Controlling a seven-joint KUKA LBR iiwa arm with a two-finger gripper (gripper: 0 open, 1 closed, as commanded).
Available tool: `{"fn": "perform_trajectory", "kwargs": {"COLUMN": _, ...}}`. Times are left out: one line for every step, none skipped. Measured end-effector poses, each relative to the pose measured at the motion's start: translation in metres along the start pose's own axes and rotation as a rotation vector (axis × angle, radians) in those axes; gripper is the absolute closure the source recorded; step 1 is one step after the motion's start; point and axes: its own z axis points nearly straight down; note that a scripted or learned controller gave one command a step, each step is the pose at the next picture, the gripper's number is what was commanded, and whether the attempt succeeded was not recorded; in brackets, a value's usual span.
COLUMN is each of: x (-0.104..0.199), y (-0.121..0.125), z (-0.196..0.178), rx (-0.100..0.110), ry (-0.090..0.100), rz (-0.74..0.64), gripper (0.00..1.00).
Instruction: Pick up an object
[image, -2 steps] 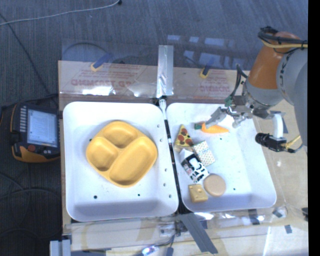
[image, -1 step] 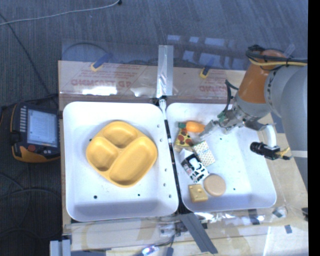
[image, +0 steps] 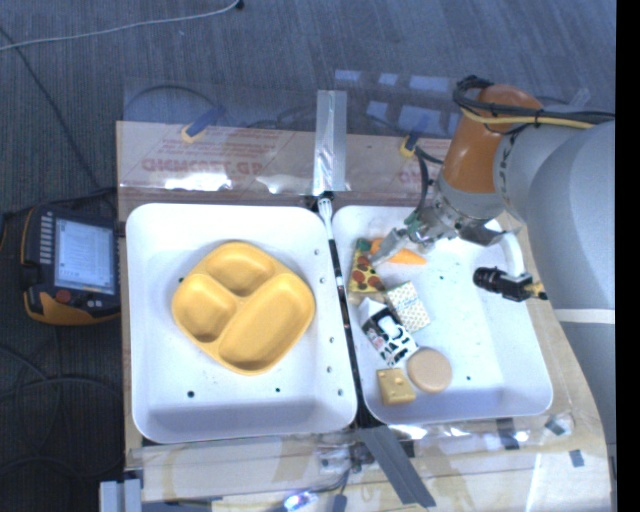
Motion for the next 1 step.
{"fn": "perform_trajectory", "kwargs": {"x": 0.0037, "y": -0.001, "z": -0.0036, "rx": 0.015, "ry": 0.009, "rz": -0.009, "gripper": 1.0}}
